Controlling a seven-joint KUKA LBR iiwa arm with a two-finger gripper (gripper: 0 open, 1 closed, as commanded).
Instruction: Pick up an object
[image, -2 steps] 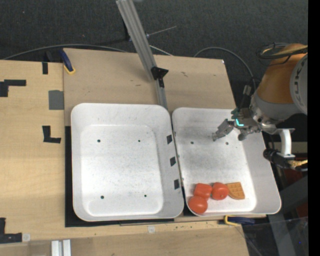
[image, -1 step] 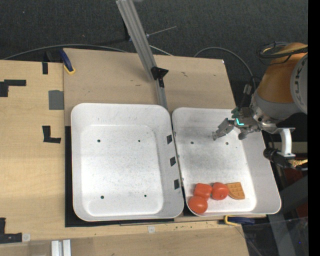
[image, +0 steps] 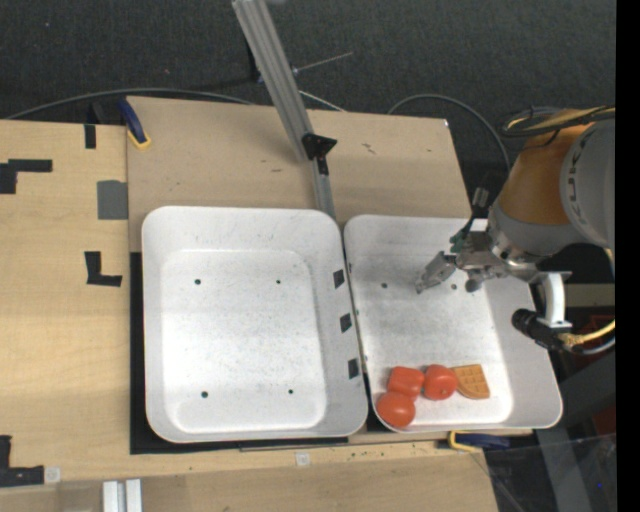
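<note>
Three red tomato-like pieces (image: 412, 391) lie bunched at the near edge of the right bin (image: 400, 250), with an orange waffle-patterned piece (image: 472, 381) touching them on the right. My gripper (image: 450, 275) hangs over the upper right part of that bin, well above the objects. Its two fingers (image: 432, 274) are spread apart with nothing between them.
The left bin (image: 160, 300) sits beside the right one, joined by black clips. A slanted metal pole (image: 283, 88) rises from the bench behind the bins. Cables run along the right side near the arm.
</note>
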